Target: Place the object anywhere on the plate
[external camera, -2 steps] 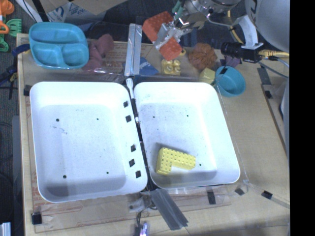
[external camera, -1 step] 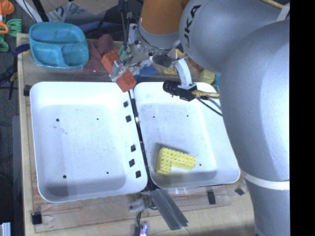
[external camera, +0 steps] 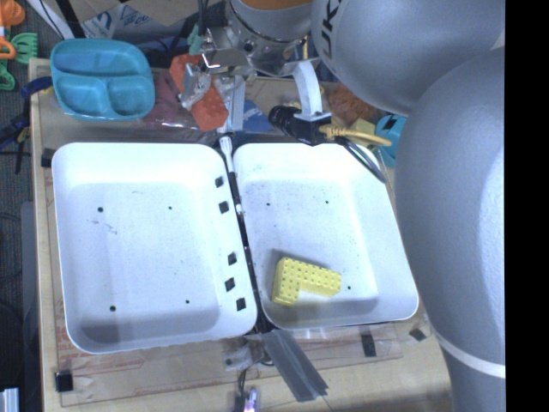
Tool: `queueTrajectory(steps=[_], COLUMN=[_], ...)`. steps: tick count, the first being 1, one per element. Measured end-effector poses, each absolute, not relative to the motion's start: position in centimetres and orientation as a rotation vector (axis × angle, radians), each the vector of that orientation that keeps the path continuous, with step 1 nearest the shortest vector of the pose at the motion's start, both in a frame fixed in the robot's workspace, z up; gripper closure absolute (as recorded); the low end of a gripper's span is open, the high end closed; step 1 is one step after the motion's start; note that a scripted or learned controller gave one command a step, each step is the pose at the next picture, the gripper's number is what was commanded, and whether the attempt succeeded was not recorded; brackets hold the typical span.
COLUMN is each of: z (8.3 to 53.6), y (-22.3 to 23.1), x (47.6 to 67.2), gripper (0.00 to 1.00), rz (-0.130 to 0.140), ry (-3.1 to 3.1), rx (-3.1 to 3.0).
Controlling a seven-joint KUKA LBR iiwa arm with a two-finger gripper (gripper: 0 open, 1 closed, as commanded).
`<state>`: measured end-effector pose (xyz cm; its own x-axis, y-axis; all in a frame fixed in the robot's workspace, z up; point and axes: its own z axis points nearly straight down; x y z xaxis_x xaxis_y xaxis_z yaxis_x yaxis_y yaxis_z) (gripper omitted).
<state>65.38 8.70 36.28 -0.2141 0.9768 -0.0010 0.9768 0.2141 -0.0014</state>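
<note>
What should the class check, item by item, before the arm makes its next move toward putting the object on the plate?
1. Yellow studded L-shaped block lies in the right white bin: ok.
2. Block free of obstruction from above: ok.
3. Blue divided plastic plate in view, beyond the left white bin: ok.
4. Tool positioned over block: not ok; it hangs past the bins' far edge.
5. Tool's finger state: cannot tell.
</note>
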Motion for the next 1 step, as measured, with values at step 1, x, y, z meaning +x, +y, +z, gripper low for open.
queueTrajectory(steps=[1], z=[38.49], y=[5.66], x=[63.81], gripper=[1.00], rz=[0.002], ry=[-2.632], rx=[-1.716])
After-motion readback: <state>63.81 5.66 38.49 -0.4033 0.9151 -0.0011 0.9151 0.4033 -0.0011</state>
